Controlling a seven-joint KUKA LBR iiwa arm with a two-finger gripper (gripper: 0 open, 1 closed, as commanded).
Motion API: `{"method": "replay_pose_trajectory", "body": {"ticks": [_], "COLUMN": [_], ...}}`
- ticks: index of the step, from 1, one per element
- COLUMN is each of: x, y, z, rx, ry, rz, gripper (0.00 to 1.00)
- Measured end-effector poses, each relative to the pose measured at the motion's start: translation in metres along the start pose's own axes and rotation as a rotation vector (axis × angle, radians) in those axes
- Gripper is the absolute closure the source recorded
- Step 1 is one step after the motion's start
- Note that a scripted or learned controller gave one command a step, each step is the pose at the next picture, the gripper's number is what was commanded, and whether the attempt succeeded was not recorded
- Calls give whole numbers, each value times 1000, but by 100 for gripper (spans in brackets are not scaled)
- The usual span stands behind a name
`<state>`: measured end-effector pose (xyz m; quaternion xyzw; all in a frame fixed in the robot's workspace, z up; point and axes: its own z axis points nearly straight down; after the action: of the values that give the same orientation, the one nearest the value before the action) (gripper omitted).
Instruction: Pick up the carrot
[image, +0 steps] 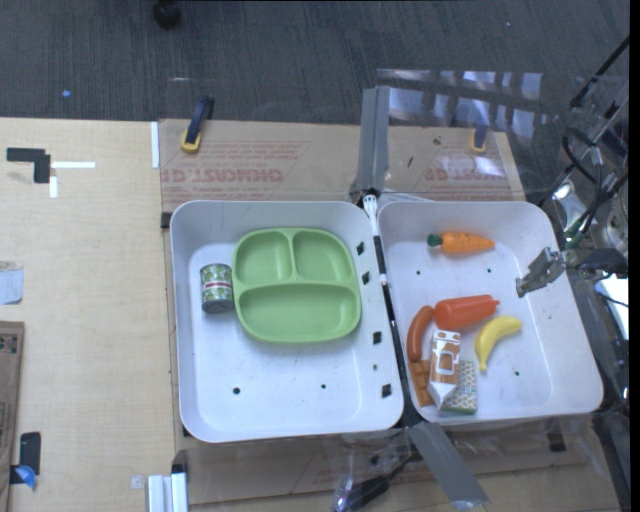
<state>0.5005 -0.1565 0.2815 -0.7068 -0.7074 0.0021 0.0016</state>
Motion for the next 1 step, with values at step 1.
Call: {"method": "replay_pose_trajectory", "body": {"ticks": [1], "x": [6], "y": [51], "z": [41], "rx": [-1], "ry": [0], "rz": [-121], "gripper": [0]}}
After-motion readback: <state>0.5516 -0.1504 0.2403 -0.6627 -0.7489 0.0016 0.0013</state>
